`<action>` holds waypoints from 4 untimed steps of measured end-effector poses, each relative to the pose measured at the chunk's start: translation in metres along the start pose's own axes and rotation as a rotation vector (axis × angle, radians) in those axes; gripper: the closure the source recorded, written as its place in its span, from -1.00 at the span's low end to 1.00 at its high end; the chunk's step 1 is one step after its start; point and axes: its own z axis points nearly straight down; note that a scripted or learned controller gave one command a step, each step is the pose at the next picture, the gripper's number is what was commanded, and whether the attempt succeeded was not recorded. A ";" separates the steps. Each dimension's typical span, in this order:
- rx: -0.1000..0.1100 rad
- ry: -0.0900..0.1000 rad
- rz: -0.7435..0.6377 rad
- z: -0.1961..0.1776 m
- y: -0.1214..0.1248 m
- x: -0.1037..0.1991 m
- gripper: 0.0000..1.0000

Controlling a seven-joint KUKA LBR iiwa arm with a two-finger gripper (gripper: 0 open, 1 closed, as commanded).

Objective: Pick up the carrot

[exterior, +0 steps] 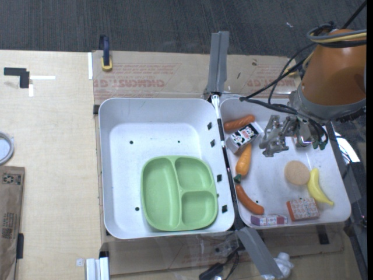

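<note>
We are hovering the gripper [274,146], fingers parted narrowly and holding nothing, with the carrot [243,160] lying near at its eight o'clock, long axis running twelve-to-six.

left bin [116,156] holds a green divided plate [178,192]. right bin [341,212]: carrot [243,160] near the left wall, tilted, tip down, another carrot [249,198] below it, one more [239,123] above by a small black-and-white box [242,136]. gripper [278,140] hangs over bin centre, right of the carrot, apart from it. banana [318,186] and round bun [296,172] at right.
</note>
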 end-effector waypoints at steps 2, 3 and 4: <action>0.004 -0.024 -0.092 0.077 -0.029 -0.031 -1.00; 0.001 -0.002 -0.071 0.056 -0.079 -0.042 -1.00; 0.003 -0.007 -0.106 0.088 -0.022 -0.022 -1.00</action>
